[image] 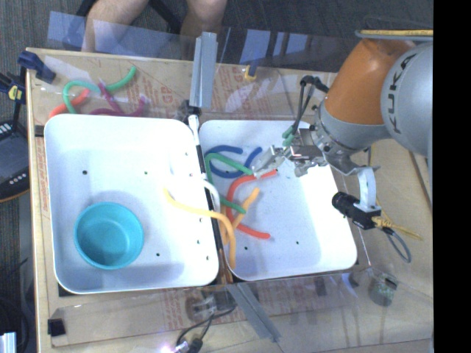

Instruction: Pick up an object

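While arm leans over right bin, pincer state unclear, above tubes.

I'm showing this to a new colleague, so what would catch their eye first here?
Probably the tangle of coloured flexible strips in the right bin, with the gripper low over its upper edge. Next, the blue bowl in the left bin's near corner.

left bin – bowl in near corner | right bin – cords piled by left wall
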Tool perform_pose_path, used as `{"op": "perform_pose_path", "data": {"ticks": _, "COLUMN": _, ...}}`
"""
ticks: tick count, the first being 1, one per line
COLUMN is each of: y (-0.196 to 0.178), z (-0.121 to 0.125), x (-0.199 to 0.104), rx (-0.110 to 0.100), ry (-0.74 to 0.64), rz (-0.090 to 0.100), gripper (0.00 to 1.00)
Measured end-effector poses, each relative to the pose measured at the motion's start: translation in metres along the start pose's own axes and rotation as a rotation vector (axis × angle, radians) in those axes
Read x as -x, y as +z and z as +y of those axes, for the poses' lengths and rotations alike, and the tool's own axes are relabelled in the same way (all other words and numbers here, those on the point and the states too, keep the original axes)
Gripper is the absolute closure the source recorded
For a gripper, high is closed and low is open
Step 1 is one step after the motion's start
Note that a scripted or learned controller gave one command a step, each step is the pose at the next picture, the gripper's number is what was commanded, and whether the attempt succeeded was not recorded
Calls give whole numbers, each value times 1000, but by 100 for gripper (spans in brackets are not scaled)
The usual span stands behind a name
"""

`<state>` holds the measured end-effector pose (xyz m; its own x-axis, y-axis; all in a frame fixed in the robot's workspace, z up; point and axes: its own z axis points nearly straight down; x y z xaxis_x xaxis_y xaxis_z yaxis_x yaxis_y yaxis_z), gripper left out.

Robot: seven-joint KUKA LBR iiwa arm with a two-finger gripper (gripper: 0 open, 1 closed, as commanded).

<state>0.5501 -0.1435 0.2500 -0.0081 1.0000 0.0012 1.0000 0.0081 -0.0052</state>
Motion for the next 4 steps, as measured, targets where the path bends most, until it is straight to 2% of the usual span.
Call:
{"op": "perform_pose_path", "data": {"ticks": 1, "y": 149, "z": 46, "x": -4, "rx": 0, "ry": -124, "rz": -2, "gripper": 0}}
{"op": "perform_pose_path", "data": {"ticks": 2, "y": 138, "z": 46, "x": -4, "rx": -1, "ry": -129, "rz": -4, "gripper": 100}}
{"op": "perform_pose_path", "data": {"ticks": 3, "y": 138, "z": 46, "x": -4, "rx": -1, "ry": -129, "rz": -5, "gripper": 0}}
{"op": "perform_pose_path", "data": {"ticks": 4, "y": 154, "z": 36, "x": -20, "rx": 12, "ry": -145, "rz": -13, "gripper": 0}}
